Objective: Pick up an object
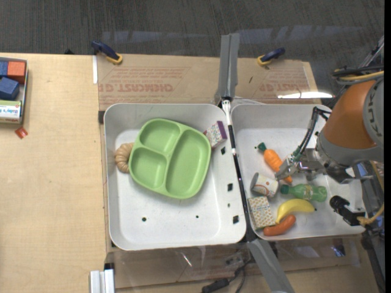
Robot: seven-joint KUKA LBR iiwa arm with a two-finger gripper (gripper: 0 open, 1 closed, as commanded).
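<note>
Camera view: two-finger gripper sits low in the right white bin among small plastic toy foods beside the orange toy carrot, fingers seemingly parted, nothing lifted, so picking remains.

A pale wooden bench fills the left and lower frame. Across the top runs dark grey carpeted floor. A brown cardboard sheet with mirrored red lettering lies upper centre, held by two blue-and-yellow clamps at its top edge. Light is even and soft.
</note>
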